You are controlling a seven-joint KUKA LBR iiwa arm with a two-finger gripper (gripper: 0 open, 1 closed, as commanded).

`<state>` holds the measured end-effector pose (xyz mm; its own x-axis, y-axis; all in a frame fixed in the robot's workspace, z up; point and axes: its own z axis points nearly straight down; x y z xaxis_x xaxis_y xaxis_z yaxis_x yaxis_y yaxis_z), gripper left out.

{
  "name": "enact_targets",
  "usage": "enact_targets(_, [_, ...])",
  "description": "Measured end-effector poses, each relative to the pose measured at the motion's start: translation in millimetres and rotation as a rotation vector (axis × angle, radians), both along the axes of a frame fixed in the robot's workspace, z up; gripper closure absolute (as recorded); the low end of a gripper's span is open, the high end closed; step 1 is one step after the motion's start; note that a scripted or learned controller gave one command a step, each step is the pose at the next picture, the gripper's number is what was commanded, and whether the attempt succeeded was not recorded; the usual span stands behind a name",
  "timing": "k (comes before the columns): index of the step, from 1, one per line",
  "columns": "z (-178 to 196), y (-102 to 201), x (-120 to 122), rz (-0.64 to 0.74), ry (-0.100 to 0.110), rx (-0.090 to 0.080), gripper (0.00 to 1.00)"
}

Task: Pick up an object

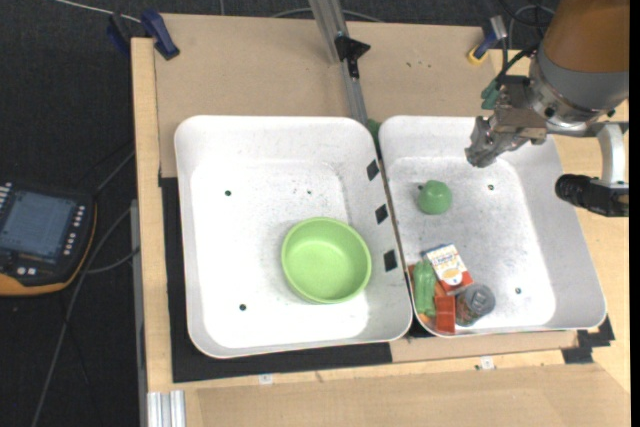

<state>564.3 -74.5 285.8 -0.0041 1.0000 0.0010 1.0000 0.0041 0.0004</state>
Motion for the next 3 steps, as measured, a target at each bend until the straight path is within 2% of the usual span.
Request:
enact_targets(2, [-24.2, 88.2, 67.0, -0.001, 0.001, 0.000, 1.00])
enact_targets(3, [-27.9, 137.3, 84.9, 0.000, 0.001, 0.000, 1.00])
